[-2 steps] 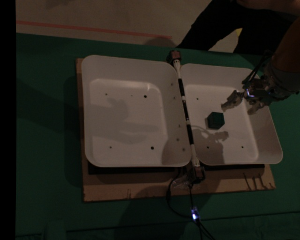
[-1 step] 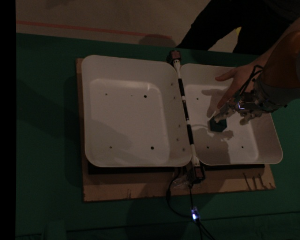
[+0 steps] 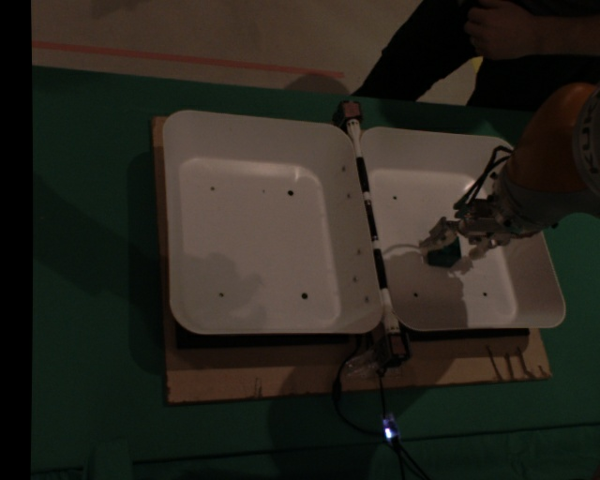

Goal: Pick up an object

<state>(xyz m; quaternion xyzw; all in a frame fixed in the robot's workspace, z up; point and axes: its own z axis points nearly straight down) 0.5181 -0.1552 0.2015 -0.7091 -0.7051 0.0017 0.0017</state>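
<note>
**Gripper low over a dark object in the right bin**

The gripper [image 3: 457, 246] sits low in the right bin [image 3: 525, 314], its fingers spread around a small dark object [image 3: 443, 254] on the bin floor; a firm grasp cannot be confirmed. The left bin [image 3: 187, 141] lies beside it.

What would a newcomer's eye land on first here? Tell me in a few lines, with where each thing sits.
First, the two white bins side by side on the green bench: the left bin and the right bin, split by a black-and-white strip. Next, the grey arm with its orange band reaching in from the right, its gripper low over the right bin beside a small dark object. Last, a person's hand at the top right.
</note>
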